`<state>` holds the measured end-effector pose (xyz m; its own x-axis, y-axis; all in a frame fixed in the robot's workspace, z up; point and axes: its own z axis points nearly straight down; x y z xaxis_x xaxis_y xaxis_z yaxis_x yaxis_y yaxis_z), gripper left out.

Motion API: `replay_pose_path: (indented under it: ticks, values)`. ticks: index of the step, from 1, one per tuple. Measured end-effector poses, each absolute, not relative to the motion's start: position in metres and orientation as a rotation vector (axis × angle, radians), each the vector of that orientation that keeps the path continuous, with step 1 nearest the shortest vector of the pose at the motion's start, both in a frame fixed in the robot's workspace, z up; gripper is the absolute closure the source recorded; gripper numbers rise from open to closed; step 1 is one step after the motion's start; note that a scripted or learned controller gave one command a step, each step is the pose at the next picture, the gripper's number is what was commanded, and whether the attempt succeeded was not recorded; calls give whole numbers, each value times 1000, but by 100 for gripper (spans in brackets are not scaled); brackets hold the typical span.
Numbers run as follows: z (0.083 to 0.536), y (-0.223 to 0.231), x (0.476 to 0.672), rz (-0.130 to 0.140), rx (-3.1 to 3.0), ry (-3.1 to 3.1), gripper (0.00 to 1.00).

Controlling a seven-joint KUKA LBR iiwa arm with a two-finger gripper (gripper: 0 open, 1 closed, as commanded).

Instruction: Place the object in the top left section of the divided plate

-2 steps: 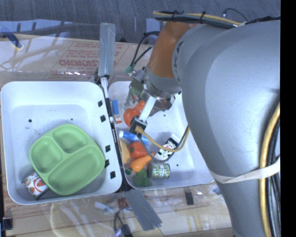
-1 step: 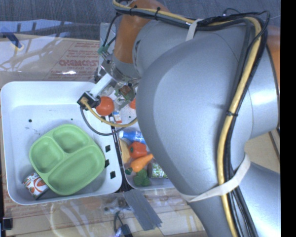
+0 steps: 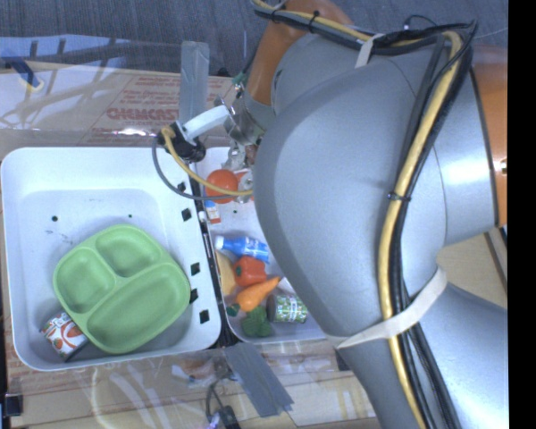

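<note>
The gripper (image 3: 235, 155) hangs over an orange ball (image 3: 221, 183) at centre frame, likely the picking step; I cannot tell its jaw state. Next comes a lift toward the green divided plate (image 3: 122, 287), lower left.

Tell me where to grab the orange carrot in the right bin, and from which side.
Grip the carrot across its thicker middle, coming from above, jaws set across its long axis. It lies flat and slanted among crowded items, the red piece touching it, so a side approach looks blocked.
</note>
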<state>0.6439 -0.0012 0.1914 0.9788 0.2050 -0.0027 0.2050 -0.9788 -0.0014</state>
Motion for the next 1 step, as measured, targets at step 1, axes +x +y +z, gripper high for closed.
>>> replay_pose_path:
  ticks: [1]
  values:
    - [201,-2,644,8,-3124,-331,100]
